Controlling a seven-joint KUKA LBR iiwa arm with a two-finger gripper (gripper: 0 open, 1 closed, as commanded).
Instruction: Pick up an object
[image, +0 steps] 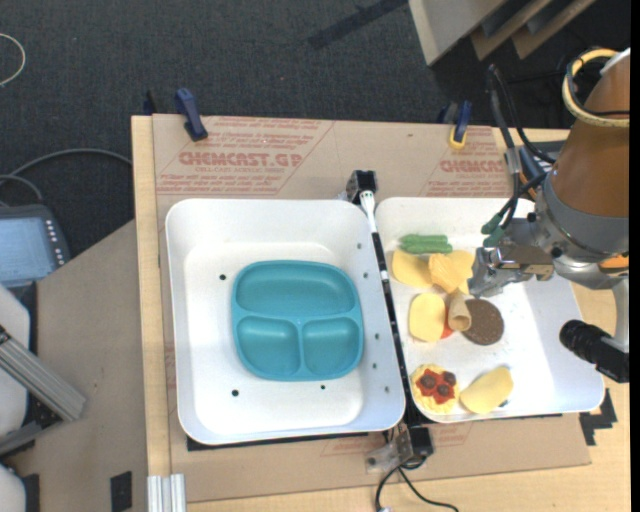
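Gripper (487, 278) is seen low over right bin (560, 375), just above cookie (485, 323) and cone (459, 314); finger state cannot be told. Teal plate (297, 319) lies in left bin (195, 300).

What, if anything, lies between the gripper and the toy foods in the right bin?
Nothing visible does. The gripper hangs over the right bin, just above the brown round piece and beside the yellow pieces, with no other item between them.
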